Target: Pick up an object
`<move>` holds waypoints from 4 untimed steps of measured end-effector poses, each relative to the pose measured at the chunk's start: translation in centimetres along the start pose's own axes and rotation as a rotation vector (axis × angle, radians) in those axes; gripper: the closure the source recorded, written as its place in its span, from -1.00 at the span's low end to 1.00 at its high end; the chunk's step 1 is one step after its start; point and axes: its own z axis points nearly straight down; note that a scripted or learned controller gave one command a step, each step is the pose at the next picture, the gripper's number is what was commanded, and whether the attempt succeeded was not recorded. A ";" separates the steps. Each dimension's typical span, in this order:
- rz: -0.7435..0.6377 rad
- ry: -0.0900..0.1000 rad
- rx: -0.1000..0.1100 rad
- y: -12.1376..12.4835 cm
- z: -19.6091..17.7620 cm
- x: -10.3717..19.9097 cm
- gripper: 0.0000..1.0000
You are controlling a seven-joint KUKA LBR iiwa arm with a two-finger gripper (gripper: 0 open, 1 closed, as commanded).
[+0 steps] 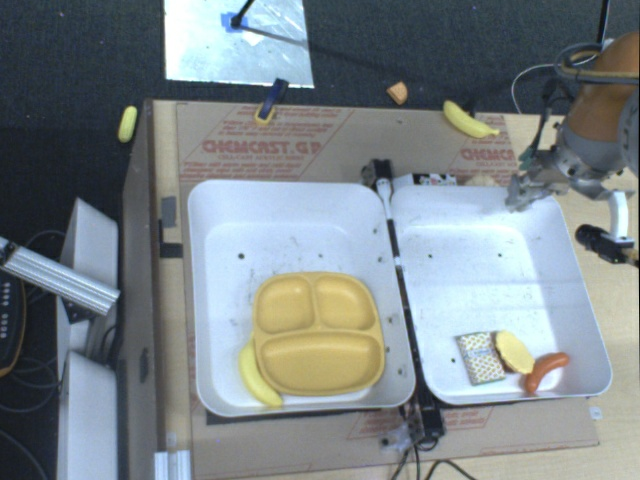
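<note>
My gripper [523, 192] hangs over the far right corner of the right bin [480, 268], below the grey arm with its orange band [600, 118]. It is far from the bin's contents. Three small things lie in that bin's near right corner: a checkered square packet [480, 357], a yellow slice [514, 351] resting against it, and an orange sausage [546, 370]. In the left bin [230, 218] a yellow divided plate [318, 330] sits with a yellow banana [256, 377] along its near left edge.
Outside the bins, a banana [468, 120] lies on the bench's far edge beside an orange bit [398, 92]. A blue-and-yellow clamp [270, 98] grips the back edge. A black divider [396, 258] runs between the bins. A black fitting [605, 243] sticks out to the right.
</note>
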 end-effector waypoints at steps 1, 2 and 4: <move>-0.002 -0.002 -0.004 0.1 -1.2 -0.1 1.00; 0.017 0.008 0.018 -9.0 -5.6 0.1 1.00; 0.012 0.011 0.020 -10.0 -4.5 13.5 1.00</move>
